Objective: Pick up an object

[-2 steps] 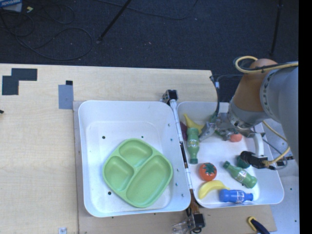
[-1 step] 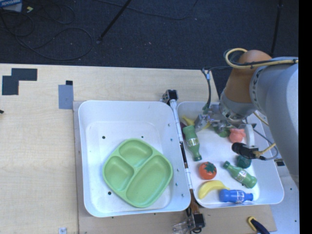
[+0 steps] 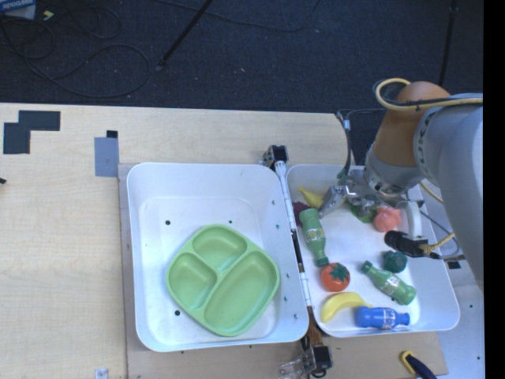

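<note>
Arm low over the right bin, gripper at the bin's 12 o'clock; whether the jaws are apart or together, cannot tell.

Right bin, from 12 toward 6: pink piece beside the gripper, green bottle at 9, tomato centre, second green bottle at 4, banana and blue bottle at 6. Left bin: green divided plate.

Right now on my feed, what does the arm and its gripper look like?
The arm is a thick, rounded grey body with an orange band above the wrist. A pale yellowish cable loops over its top. Below the band, a grey collar leads to the gripper, a small dark metallic assembly with thin wires beside it.
</note>
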